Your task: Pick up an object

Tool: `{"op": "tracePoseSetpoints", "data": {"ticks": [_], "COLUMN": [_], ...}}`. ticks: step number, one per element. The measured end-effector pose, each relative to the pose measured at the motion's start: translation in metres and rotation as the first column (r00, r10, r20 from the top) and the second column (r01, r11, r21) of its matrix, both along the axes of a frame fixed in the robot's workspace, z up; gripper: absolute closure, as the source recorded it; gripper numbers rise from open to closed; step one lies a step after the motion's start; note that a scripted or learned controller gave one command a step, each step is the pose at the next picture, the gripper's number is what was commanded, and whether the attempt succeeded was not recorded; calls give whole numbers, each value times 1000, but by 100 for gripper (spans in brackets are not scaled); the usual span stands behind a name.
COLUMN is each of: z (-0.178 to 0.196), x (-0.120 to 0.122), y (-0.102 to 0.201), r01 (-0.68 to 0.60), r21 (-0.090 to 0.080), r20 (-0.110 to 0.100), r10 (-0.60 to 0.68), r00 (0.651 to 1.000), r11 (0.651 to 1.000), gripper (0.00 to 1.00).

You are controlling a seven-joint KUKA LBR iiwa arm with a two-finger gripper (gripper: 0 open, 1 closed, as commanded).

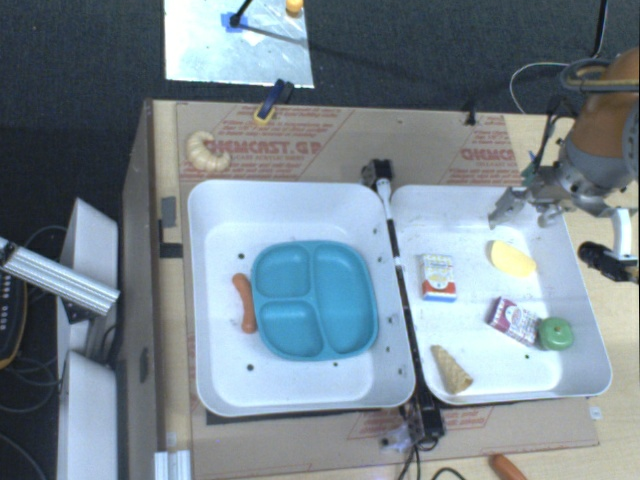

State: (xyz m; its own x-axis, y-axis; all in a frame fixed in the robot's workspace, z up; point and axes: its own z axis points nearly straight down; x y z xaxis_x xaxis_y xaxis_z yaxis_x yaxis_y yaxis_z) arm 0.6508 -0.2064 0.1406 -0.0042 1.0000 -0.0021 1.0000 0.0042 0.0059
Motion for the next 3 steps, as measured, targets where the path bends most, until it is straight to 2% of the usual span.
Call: {"op": "tracePoseSetpoints", "data": {"ticks": [1, 2, 3], "z": [-57, -23, -32], "x": [-67, 2, -53], "y": [0, 6, -1], "r01": [3, 0, 3], "r21": [2, 1, 1], "r20": [-6, 0, -5], "r10": [-3, 0, -3], "r00": [1000, 1000, 1000], "r11": [1000, 1000, 1000], "gripper": [0, 0, 0]}}
